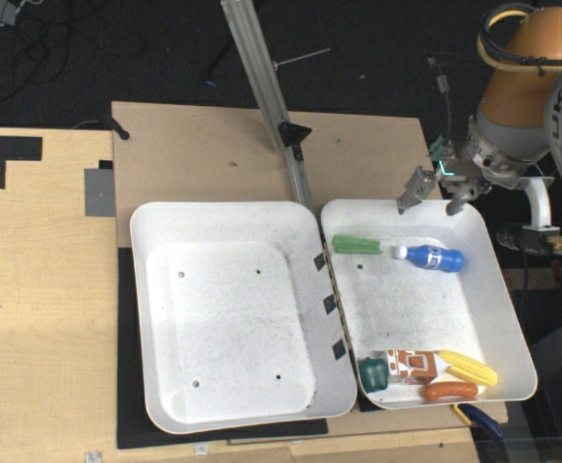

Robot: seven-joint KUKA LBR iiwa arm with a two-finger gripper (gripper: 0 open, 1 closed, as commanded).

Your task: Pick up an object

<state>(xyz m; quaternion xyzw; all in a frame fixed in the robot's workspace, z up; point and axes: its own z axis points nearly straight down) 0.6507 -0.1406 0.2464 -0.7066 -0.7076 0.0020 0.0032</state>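
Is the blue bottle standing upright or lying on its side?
Lying on its side: the blue bottle rests lengthwise on the right bin's floor, white cap pointing left.

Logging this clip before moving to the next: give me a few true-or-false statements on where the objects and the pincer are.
1. The blue bottle lies in the right bin. True.
2. The pincer grips the blue bottle. False: it hangs open above the right bin's far edge, with nothing between its fingers.
3. The green stick lies in the left bin. False: it lies in the right bin, near the divider, beside the blue bottle.
4. The yellow corn sits at the near end of the right bin. True.
5. The orange sausage rests beside the yellow corn. True.
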